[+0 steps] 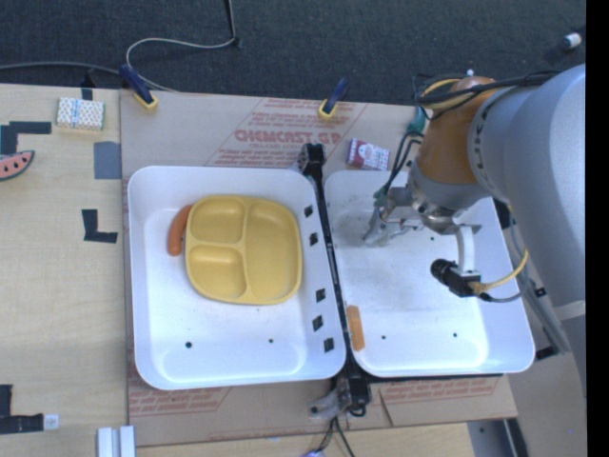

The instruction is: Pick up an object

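Carrot stick (354, 327) lies at the right bin's (476, 350) left edge, near the front; jaws (379, 232) hover well apart over bare white floor, state untellable. Cardboard (238, 131) covers the desk.

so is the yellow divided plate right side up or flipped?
Right side up. The yellow plate lies flat in the left bin, its three compartments facing up as hollows.

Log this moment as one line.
claw over right bin, nothing seen held | yellow divided plate in left bin | orange piece near divider
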Motion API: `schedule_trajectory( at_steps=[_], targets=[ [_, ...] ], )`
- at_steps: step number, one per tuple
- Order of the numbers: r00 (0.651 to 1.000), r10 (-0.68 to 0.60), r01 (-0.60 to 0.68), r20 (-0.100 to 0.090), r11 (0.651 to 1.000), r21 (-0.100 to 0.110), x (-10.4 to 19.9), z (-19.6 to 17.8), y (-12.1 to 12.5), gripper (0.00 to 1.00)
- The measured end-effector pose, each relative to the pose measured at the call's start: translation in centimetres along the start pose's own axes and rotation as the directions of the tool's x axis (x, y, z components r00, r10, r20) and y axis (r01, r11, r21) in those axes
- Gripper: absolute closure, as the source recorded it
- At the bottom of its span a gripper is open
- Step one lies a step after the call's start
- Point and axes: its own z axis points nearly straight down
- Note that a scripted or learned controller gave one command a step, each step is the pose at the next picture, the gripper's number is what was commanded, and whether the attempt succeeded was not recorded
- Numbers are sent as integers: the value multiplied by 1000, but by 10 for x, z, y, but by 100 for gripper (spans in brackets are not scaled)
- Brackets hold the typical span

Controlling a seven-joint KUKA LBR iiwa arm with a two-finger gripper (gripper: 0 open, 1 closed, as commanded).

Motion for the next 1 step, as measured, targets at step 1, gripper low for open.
schedule_trajectory(
  at_steps=[1],
  targets=[
    [1000, -1, 1, -1, 1000, 2, 1, -9, 0, 100]
  ],
)
